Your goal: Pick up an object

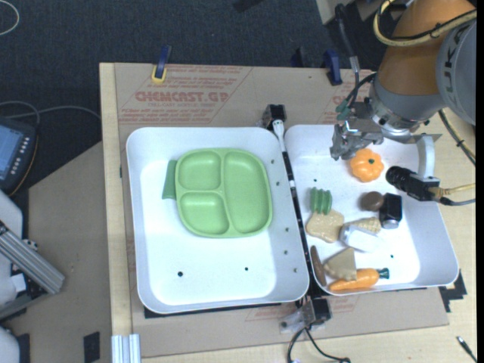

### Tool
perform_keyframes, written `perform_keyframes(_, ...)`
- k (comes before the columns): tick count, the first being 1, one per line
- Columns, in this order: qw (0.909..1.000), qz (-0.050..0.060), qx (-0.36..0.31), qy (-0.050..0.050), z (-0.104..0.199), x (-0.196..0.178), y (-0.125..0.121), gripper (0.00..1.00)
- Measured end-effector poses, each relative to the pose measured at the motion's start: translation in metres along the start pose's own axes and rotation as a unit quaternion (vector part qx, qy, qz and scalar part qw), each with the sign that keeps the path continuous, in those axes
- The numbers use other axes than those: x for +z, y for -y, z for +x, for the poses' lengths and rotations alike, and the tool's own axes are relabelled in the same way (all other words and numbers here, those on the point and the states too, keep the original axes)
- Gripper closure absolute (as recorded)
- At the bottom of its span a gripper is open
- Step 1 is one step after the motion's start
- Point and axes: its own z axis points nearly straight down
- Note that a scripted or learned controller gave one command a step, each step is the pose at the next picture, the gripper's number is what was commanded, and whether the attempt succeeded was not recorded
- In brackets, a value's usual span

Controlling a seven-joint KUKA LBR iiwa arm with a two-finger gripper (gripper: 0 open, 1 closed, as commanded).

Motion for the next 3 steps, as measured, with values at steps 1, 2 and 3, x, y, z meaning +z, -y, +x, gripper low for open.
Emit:
perform_keyframes(1,1.0000,0.000,0.000,0.000,0.043,0.003,0.045,1.00)
perform_keyframes(2,1.0000,-0.002,0.001,0.001,0.062,-0.012,0.055,1.00)
perform_keyframes(3,1.0000,-0.001,0.002,0.001,0.058,-0.012,0.057,1.00)
